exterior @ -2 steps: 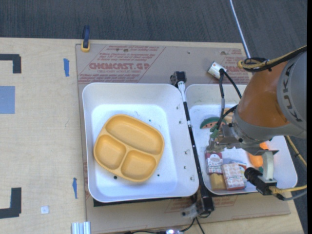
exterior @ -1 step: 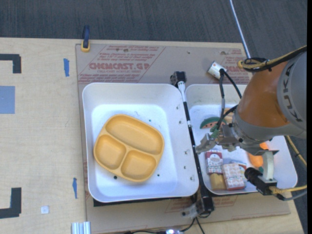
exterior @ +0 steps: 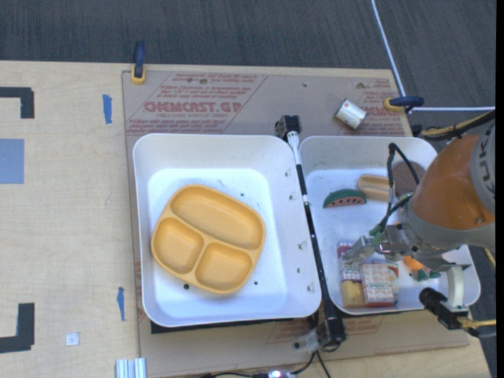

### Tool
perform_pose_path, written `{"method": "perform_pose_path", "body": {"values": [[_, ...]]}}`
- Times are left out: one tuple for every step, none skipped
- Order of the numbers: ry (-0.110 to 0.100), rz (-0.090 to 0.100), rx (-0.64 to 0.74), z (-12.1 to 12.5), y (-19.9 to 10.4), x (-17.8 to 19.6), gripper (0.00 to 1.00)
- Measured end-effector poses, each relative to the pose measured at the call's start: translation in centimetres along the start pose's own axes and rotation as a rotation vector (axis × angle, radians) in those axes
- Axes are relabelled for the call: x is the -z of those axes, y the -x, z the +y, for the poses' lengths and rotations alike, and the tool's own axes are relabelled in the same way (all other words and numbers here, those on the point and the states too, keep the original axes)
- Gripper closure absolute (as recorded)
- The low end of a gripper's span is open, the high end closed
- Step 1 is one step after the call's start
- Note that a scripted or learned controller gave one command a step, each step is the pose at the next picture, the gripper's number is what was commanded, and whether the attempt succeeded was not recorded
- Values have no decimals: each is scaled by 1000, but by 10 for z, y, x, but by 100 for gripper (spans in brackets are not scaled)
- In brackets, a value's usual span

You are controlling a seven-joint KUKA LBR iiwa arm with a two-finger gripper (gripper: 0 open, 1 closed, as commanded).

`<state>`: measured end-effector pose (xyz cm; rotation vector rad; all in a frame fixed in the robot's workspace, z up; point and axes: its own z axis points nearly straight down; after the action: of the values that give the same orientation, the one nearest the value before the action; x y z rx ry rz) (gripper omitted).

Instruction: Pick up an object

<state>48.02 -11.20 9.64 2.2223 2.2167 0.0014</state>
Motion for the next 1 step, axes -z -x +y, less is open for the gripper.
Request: {"method": "perform_pose_path", "body": {"values": [[6,2,2,2,-2,11,100]]}}
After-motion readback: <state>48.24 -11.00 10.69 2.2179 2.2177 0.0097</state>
